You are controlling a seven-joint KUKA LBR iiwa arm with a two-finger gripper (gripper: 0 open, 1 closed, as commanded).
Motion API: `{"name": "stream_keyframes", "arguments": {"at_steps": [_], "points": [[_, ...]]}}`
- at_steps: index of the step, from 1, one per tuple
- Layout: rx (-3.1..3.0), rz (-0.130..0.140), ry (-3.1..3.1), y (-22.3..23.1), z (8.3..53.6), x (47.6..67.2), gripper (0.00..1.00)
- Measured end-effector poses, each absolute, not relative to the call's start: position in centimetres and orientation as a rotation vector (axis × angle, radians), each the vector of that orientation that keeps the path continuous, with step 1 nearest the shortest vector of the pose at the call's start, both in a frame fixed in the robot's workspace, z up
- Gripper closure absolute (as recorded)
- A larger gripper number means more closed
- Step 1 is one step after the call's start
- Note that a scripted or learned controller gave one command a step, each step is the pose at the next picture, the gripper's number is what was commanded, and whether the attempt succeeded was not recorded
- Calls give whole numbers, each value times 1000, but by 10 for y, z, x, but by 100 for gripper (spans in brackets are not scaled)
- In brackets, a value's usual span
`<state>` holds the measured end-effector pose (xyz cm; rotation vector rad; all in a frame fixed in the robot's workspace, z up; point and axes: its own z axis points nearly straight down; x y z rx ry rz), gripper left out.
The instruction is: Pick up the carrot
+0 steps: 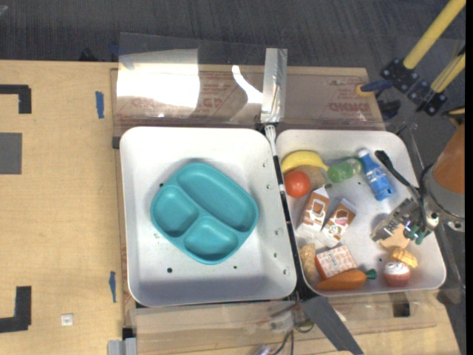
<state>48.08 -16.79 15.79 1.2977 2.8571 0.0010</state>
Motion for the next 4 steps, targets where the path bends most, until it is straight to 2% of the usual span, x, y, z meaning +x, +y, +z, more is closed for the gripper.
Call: {"name": "stream_keyframes", "arguments": {"at_steps": [1,2,3,4], "points": [[1326,7,2840,-92,192,498,100],[1041,-1,2966,-147,124,479,100],[1134,2,2923,-124,148,481,100],[1015,8,2959,-61,245,489,100]]}}
